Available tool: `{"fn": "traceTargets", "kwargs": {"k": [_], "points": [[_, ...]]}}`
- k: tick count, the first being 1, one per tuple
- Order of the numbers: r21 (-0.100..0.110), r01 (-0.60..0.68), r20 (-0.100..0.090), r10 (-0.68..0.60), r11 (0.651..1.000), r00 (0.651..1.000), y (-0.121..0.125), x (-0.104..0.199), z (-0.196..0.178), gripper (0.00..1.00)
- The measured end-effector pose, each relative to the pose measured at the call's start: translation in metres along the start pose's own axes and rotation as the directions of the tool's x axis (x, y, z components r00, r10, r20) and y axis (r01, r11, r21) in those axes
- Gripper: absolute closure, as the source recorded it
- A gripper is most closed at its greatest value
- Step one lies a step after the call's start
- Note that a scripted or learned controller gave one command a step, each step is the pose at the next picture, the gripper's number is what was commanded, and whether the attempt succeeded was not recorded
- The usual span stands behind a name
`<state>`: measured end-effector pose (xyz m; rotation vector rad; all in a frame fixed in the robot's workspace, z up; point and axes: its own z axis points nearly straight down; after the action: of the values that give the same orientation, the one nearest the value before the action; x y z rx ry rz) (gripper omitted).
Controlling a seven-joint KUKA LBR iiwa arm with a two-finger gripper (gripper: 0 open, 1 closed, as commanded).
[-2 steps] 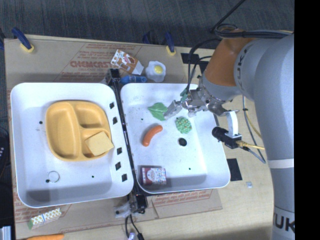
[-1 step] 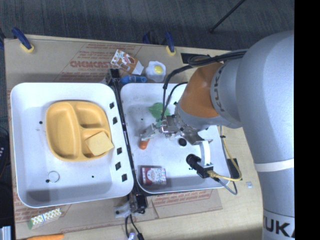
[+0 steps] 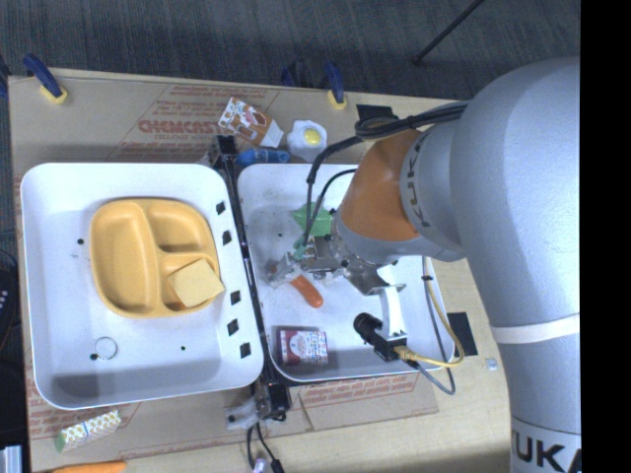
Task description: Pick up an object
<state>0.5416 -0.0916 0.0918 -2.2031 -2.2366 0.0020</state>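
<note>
My gripper (image 3: 299, 261) hangs low over the middle of the right bin (image 3: 258, 197), under the grey arm with its orange band. Just below and right of it lies a small orange carrot-like piece (image 3: 309, 292) on the bin floor. A green object (image 3: 317, 221) shows partly beside the wrist, toward the bin's back. A dark red box (image 3: 303, 346) lies flat near the front wall of the right bin. In the left bin (image 3: 49, 284) rests a yellow divided tray (image 3: 133, 254) with a yellow block (image 3: 194, 282) on its right side.
Behind the bins on the cardboard stand a small printed carton (image 3: 242, 119), a blue object (image 3: 263, 156) and a yellow-and-white object (image 3: 309, 137). A patterned packet (image 3: 89, 429) lies at the front left. Blue clamps (image 3: 44, 77) hold the board's back edge.
</note>
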Motion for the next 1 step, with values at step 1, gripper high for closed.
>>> {"fn": "traceTargets", "kwargs": {"k": [1], "points": [[0.003,0.004,0.000,-0.004,1.000,1.000,0.0000,-0.0001,-0.0096,1.00]]}}
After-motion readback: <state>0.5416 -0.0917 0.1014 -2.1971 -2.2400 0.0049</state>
